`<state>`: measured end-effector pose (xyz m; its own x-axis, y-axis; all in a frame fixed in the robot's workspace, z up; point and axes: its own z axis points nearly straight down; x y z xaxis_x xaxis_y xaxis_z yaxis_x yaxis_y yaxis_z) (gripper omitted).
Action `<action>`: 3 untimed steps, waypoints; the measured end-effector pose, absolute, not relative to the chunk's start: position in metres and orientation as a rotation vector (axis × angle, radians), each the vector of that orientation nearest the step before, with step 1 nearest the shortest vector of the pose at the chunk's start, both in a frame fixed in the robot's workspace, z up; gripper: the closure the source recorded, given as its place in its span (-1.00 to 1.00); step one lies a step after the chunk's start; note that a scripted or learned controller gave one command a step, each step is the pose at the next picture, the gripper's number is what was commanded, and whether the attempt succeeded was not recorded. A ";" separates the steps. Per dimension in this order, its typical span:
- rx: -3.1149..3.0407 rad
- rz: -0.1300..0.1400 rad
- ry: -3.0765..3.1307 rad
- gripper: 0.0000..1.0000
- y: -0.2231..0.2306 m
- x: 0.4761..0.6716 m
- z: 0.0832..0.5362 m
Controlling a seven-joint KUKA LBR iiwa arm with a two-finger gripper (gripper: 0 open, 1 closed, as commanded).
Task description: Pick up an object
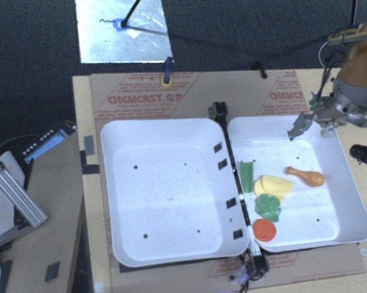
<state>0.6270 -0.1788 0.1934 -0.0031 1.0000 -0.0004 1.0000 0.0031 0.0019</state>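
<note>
Gripper (pixel 301 127) hovers over the right bin's (pixel 342 182) far edge, carrying nothing; open or clenched, I cannot tell.
The drumstick (pixel 306 176) lies mid-bin, apart from the toys along the near-left wall. It looks light, hard, probably slick plastic; its thin neck seems the best hold.

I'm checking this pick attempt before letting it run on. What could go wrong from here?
1. The toys crowd together: the yellow piece, green leafy piece, green stick and red disc touch or nearly touch, so a grab may catch two or shove them.
2. They lie against the right bin's inner wall, which could block a finger.
3. The gripper hangs over bare floor; the orange drumstick is closest.
</note>
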 end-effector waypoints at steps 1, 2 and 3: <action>2.212 0.005 2.225 1.00 -0.179 0.628 0.205; 2.199 0.018 2.216 1.00 -0.170 0.670 0.355; 2.206 0.014 2.206 1.00 -0.208 0.668 0.513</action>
